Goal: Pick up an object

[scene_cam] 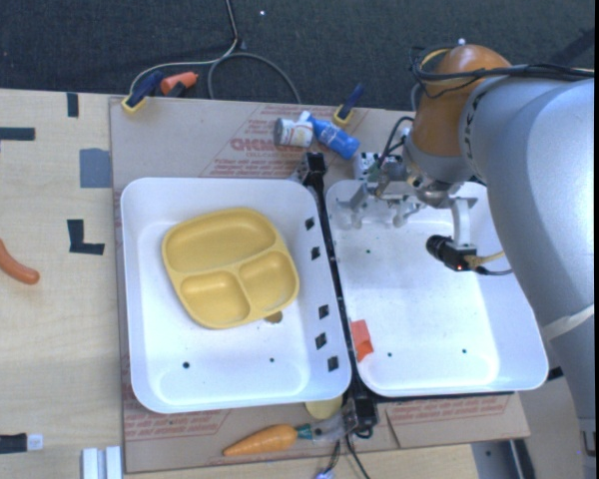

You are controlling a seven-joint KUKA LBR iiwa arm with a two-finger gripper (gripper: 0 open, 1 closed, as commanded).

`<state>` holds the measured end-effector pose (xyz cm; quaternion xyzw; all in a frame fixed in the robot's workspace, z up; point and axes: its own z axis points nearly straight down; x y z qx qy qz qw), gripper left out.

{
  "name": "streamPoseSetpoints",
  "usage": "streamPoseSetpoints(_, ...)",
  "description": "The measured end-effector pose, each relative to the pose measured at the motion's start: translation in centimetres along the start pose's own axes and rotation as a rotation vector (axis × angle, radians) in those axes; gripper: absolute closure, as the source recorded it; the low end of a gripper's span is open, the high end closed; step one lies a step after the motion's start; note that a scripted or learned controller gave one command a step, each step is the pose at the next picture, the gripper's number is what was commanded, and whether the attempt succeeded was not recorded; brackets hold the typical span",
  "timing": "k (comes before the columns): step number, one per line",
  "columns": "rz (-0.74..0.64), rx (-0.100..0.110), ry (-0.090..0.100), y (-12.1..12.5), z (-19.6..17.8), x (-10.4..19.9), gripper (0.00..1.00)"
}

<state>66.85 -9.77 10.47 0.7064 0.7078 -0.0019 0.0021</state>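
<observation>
Yellow divided plate (pixel 232 265) in left bin (pixel 140 297) — arm (pixel 539 168) over right bin (pixel 499 357).

Two white bins (pixel 145 297) are being shown on brown cardboard (pixel 210 148), a yellow divided plate (pixel 230 265) lying in the left one, an orange carrot (pixel 262 440) and orange sausage (pixel 13 260) outside.

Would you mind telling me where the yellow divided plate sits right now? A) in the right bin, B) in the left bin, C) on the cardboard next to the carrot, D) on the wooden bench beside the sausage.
B: the yellow divided plate lies flat on the floor of the left bin, apart from the right bin where the arm reaches in.
</observation>
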Motion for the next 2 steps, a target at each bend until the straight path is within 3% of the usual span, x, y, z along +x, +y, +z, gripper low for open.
streamPoseSetpoints(1,-0.004,0.0,0.009,-3.8,-8.4,8.3,0.0)
streamPoseSetpoints(2,0.003,-0.002,0.004,0.1,-8.0,1.9,0.0)
